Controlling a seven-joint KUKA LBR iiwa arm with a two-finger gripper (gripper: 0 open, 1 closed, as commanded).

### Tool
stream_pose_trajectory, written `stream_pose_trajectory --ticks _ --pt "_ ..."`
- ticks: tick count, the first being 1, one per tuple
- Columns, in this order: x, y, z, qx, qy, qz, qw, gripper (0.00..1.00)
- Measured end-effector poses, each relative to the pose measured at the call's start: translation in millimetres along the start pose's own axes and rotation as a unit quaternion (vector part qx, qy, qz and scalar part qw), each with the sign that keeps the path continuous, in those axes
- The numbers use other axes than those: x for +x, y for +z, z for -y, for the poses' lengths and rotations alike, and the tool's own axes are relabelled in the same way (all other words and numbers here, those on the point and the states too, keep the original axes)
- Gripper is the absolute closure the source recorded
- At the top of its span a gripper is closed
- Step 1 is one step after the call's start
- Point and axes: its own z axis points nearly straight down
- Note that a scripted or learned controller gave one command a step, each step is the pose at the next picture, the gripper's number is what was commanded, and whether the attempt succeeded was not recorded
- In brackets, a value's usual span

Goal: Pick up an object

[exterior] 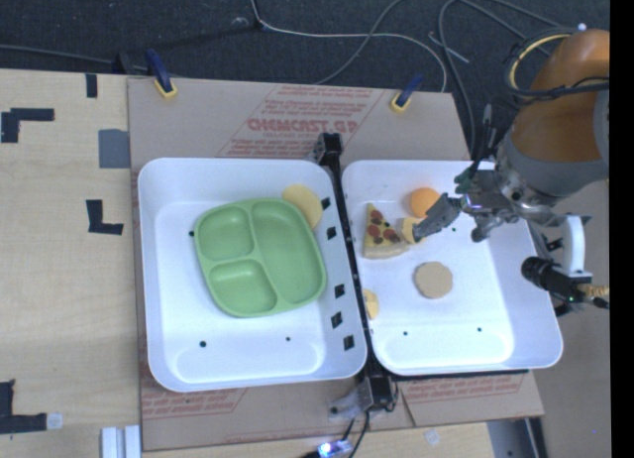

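Cardboard sheet under bins | wood bench | dark floor

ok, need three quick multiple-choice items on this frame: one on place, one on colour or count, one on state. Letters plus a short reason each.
1. Where is the green divided plate?
A. left bin
B. right bin
C. on the cardboard outside the bins

2. What colour is the ball near the tool?
A. blue
B. orange
C. white

3. How does the pizza slice lie?
A. on the green plate
B. lifted above the bin
C. flat on the right bin's floor

Answers:
1 A: the plate sits inside the left bin.
2 B: the ball is orange.
3 C: the slice rests on the white floor beside the tool.
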Motion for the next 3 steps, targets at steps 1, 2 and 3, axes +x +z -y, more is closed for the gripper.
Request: stream_pose_trajectory --ticks 1,2,3 --pt "0 -6 -2 -0.006 -0.002 0.001 1.0 0.0" --pt "-4 39 2 -0.004 -0.001 0.001 1.0 0.0" --pt "7 97 2 -0.003 -0.002 0.0 1.0 0.0"
